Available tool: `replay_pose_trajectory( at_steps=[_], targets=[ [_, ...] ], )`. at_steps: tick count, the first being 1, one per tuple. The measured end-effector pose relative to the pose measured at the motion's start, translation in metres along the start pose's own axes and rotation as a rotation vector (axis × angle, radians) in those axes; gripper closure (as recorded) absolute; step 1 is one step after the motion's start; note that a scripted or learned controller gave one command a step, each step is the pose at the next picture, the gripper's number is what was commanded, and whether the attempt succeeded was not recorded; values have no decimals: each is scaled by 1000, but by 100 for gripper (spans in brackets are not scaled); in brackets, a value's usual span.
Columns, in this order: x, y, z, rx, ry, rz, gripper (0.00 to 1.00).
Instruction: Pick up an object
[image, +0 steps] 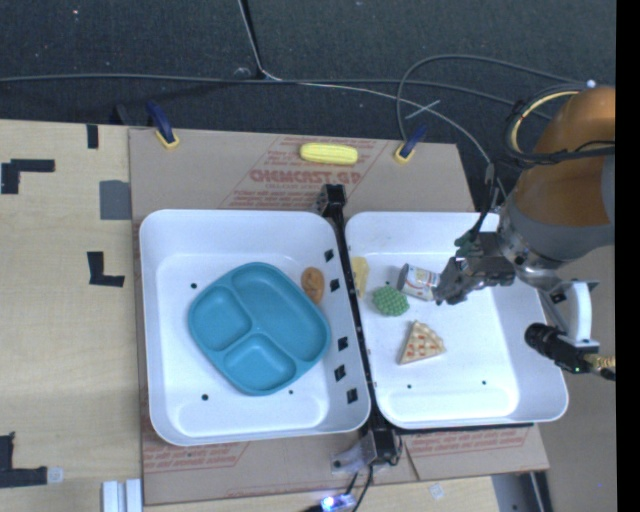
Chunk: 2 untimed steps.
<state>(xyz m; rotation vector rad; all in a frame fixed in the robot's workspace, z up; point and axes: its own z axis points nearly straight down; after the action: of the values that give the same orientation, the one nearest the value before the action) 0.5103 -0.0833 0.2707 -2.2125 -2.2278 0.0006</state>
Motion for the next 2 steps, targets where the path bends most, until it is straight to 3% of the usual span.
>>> replay_pose_trajectory(
  at_steps=[2],
  targets=[
    [111,18,23,2,-1,2,100]
  ],
)
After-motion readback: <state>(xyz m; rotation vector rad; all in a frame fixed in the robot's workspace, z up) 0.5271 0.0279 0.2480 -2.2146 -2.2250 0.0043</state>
